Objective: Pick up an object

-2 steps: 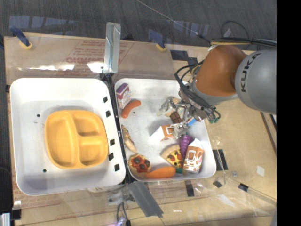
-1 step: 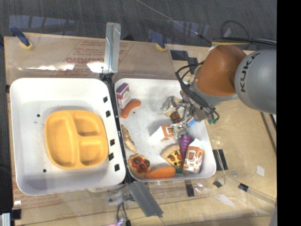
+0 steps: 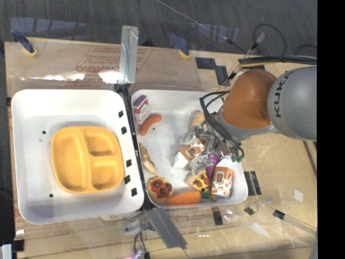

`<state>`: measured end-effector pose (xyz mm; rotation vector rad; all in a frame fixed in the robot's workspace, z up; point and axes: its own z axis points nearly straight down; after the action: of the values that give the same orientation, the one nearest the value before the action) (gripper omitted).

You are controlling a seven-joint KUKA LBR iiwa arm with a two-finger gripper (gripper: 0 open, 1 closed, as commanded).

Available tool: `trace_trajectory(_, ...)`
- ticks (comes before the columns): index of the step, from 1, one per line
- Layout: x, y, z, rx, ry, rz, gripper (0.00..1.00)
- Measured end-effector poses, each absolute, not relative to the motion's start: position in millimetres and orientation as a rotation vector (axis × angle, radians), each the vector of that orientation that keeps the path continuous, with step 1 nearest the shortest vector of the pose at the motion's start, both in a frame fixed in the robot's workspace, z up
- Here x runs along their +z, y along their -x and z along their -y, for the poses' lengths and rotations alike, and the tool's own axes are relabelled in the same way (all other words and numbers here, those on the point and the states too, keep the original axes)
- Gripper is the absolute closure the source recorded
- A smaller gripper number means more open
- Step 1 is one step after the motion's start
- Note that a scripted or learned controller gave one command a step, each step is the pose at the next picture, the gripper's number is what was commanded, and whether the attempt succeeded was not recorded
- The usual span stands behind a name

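- Toy food clutters the right bin [image 3: 161, 99]: carrot [image 3: 183, 198], sausage [image 3: 150, 123], cartons, wrappers.
- Gripper [image 3: 211, 147] sits low among crinkled wrappers; finger state unclear.
- Yellow divided plastic tray [image 3: 86, 158] fills the left bin [image 3: 27, 112].

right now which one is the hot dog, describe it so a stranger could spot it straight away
Look at the right-hand white bin, the one cluttered with toy food, and go to its upper left area. Beside the small purple and white carton lies the hot dog, a short reddish-brown sausage shape lying at a slant on bare white floor. It sits apart from the pile, and is shorter and darker than the orange carrot.
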<state>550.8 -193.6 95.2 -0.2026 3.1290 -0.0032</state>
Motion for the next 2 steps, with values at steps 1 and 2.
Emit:
trace_trajectory(1,106.4,-552.8,192.6,-0.005,0.213,-3.126,1.00)
trace_trajectory(2,96.1,-505.8,122.4,0.002,-0.050,-3.136,1.00)
